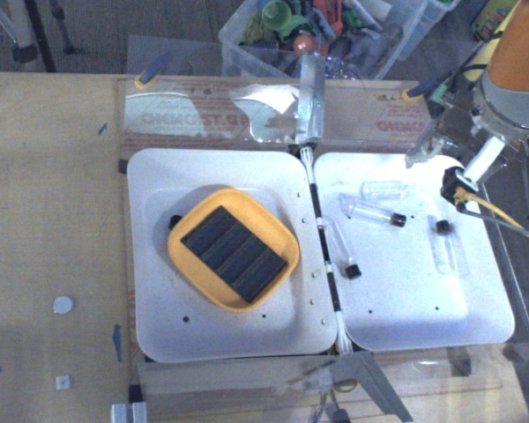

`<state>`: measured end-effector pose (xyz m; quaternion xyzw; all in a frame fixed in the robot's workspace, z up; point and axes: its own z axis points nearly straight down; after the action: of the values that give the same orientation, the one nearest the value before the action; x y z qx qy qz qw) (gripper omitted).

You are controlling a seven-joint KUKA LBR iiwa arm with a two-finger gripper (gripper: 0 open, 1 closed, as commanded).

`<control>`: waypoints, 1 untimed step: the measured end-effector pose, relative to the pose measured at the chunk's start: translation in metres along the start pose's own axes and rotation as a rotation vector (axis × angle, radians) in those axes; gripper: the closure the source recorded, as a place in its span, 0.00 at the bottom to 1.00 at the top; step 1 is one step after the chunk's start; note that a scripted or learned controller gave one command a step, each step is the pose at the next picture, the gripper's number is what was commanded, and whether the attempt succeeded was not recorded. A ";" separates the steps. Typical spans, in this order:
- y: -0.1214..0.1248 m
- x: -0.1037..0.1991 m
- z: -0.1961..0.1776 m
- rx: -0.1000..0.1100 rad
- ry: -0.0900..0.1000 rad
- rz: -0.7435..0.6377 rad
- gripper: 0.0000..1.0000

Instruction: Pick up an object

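Tabletop (pixel 53 236): its near edge is lying closest, carrying a small grey disc (pixel 63 305); two white bins are sitting side by side further back.
Left bin (pixel 150 324): is holding a yellow tray (pixel 234 249) with a dark ribbed panel, lying flat near the middle. A small black thing (pixel 174 222) is peeking out at the tray's left edge; cannot tell whether it is beside or under.
Right bin (pixel 476 320): is holding clear vials with black caps, all lying flat and apart. These are the back vial (pixel 381 189), centre vial (pixel 370 211), right vial (pixel 443 252) and rim vial (pixel 336 243), the last just beside the dividing wall.
Tool (pixel 423 152): is hanging over the right bin's back right corner, with nothing seen in it. Cannot tell whether it is apart or together.
Likely target: judging by position, the back vial or right vial is lying nearest the tool.
Risk, rolling: the vials are looking round and smooth, so an off-centre close is probably sending one rolling away.
Risk, wall: going for the rim vial is probably meaning a knock against the divider.
Risk, tray: the yellow tray is looking too broad and flat for a clean grip.
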<state>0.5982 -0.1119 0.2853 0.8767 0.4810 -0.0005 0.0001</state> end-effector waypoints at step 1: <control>-0.071 -0.025 0.174 0.002 0.001 -0.133 0.00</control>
<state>0.5249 -0.0955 0.1116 0.8429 0.5380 -0.0007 -0.0011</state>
